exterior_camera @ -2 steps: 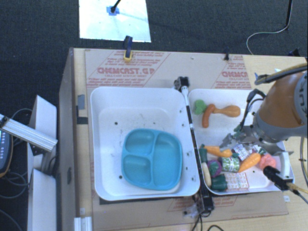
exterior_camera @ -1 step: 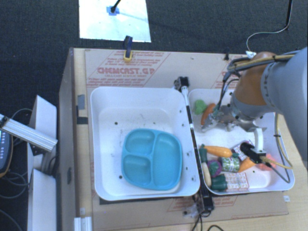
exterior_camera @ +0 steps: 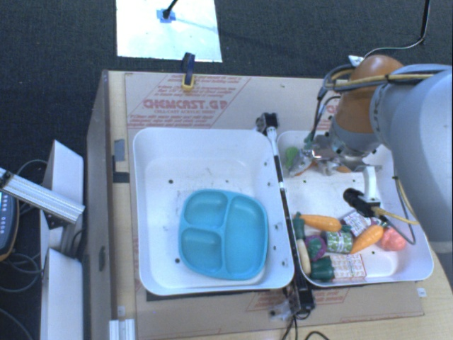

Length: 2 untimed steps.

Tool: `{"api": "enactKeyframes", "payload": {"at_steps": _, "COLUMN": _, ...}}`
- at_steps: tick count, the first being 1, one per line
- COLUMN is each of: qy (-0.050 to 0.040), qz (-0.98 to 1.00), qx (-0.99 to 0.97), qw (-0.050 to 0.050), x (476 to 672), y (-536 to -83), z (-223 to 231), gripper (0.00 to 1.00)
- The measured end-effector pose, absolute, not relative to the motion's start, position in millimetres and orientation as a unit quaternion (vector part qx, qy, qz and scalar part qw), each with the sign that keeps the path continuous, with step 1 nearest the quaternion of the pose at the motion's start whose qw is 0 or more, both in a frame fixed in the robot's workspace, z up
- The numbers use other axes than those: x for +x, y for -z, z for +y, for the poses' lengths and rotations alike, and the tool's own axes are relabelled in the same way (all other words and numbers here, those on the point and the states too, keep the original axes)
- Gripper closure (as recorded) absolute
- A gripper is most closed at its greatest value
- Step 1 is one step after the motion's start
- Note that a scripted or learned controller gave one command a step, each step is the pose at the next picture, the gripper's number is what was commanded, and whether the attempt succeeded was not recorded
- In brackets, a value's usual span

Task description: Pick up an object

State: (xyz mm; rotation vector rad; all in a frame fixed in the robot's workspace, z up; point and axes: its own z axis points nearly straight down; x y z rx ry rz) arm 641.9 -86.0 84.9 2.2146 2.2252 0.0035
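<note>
Several toy foods (exterior_camera: 345,241) crowd the near end of the right bin (exterior_camera: 417,264), among them two orange carrots, though the smaller pieces are hard to tell apart. At that bin's far end the gripper (exterior_camera: 320,158) hangs low over a green and orange piece (exterior_camera: 296,160), how wide it stands being impossible to tell; the grey arm (exterior_camera: 410,129) enters from the right. A blue divided plate (exterior_camera: 224,234) lies in the left bin (exterior_camera: 152,190).

The arm (exterior_camera: 414,129) is showing a wide, smooth grey shell, an orange band (exterior_camera: 368,91) is ringing its wrist, and thin cables (exterior_camera: 333,83) are looping alongside.
</note>
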Motion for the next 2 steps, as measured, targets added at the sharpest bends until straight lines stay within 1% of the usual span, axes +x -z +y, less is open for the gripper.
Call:
{"api": "enactKeyframes", "payload": {"at_steps": 1, "qy": 0.0063, "qz": 0.707, "qx": 0.707, "qw": -0.009, "x": 665.0, "y": -83.7, "z": -87.4, "gripper": 0.0}}
{"api": "enactKeyframes", "payload": {"at_steps": 2, "qy": 0.0053, "qz": 0.709, "qx": 0.705, "qw": -0.003, "x": 666.5, "y": -95.1, "z": -89.2, "gripper": 1.0}}
